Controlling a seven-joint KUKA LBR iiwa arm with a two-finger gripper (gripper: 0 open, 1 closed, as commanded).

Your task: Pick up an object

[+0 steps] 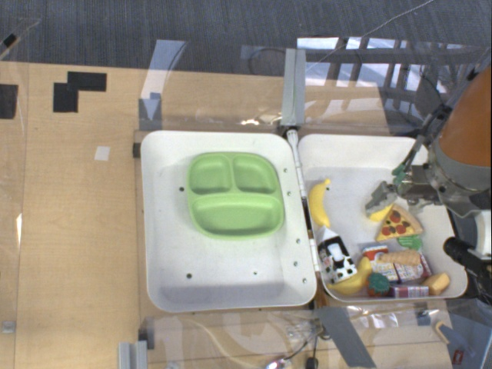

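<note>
Two shallow white bins sit side by side on a pale wood bench (69, 229), with dark grey ribbed flooring (231, 10) beyond its far edge and black square markings at the bench's left. The left bin (165, 283) holds a green divided tray (233, 193) lying flat near its centre. The right bin (346, 156) holds a cluster of toy foods along its near and inner sides: a banana (317, 201) by the dividing wall, a pizza slice (399, 223) and a black-and-white carton (335, 255) among them. The grey arm (469, 141) enters from the right. Its gripper (382, 197) hovers just beside the pizza slice, fingers parted and grasping nothing.
</note>
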